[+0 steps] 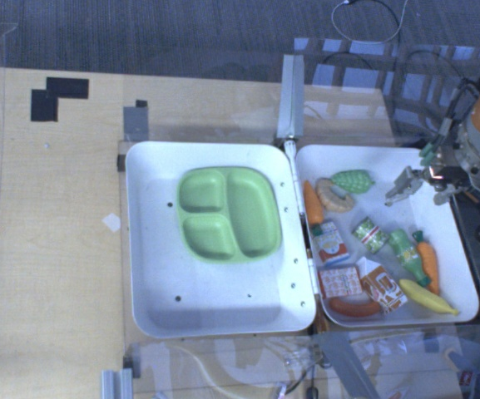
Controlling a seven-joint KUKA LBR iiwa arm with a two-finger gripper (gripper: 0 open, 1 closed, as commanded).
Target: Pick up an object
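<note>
My gripper (423, 187) hangs over the upper right part of the right bin (464, 248), fingers spread open with nothing between them. Below it lie several toy foods: a green bumpy piece (352, 179), a bagel-like ring (335, 194), an orange carrot (312, 204) along the left wall, a small can (370, 234), a green bottle (403, 248), a second carrot (428, 258), a yellow banana (428, 298), a sausage (354, 307) and small printed boxes (340, 282).
The left bin (152, 223) holds a green three-compartment plate (227, 213). A metal post (290, 98) stands at the divider between the bins. Cables and a frame sit behind the right bin.
</note>
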